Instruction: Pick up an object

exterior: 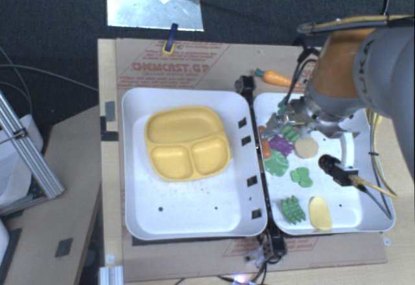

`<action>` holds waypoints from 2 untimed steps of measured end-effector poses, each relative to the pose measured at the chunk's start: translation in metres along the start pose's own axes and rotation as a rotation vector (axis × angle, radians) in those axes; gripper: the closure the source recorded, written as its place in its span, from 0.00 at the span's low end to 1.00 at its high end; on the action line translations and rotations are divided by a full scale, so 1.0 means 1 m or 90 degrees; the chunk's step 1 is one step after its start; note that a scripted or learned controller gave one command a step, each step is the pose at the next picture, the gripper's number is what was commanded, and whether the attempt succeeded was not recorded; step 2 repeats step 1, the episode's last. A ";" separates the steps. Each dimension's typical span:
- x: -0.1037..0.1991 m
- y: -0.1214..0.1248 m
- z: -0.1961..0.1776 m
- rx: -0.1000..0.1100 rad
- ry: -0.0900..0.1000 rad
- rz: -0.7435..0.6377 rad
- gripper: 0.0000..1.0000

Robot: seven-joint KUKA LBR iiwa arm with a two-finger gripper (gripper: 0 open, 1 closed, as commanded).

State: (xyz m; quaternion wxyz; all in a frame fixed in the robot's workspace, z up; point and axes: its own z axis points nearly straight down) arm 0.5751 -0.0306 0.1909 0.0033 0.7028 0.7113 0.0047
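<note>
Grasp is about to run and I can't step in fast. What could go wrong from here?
1. The gripper hangs over a tight cluster: the purple toy touches the green toy. It may catch two, or only shove them apart.
2. That cluster sits close to the left wall of the right bin, so the gripper could clip the rim on the way down.
3. The disc beside them lies flat and looks likely to slip out of a pinch.
</note>
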 end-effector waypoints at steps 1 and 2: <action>0.045 -0.047 -0.090 0.002 0.001 0.001 0.00; 0.045 -0.047 -0.090 0.002 0.001 0.001 0.00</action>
